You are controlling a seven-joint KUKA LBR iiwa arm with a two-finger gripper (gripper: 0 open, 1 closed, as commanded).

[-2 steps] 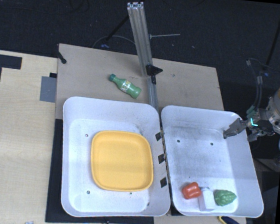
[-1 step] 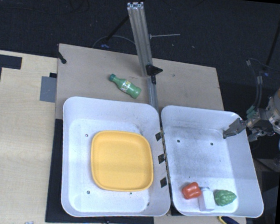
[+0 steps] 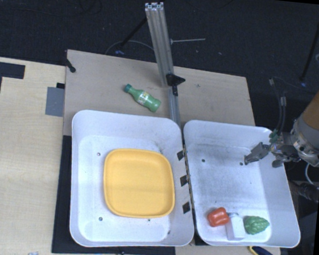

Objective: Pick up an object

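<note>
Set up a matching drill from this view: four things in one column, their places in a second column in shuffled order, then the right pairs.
Things:
1. square yellow plastic plate
2. small green plastic bottle
3. red toy pepper
4. grey two-finger gripper

Places:
A. lying on the bench, behind the bins
B. near front of the right white bin
C. above the right bin's far right part
D. flat in the left white bin

Pairs: 1-D, 2-A, 3-B, 4-C
</note>
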